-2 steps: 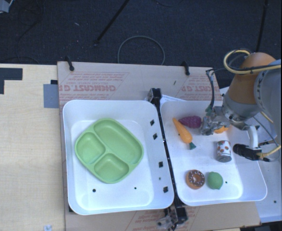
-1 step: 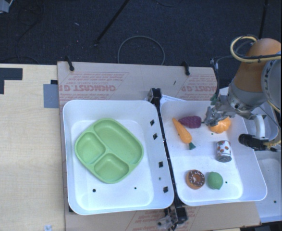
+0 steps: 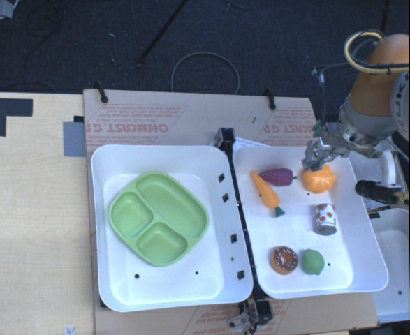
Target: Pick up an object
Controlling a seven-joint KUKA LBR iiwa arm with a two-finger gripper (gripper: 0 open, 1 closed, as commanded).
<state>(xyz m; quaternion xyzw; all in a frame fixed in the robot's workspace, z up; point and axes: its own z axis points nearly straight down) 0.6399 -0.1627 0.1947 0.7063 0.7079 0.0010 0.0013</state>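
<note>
One fixed overhead camera, slanted down on both bins (image 3: 100, 187).
</note>
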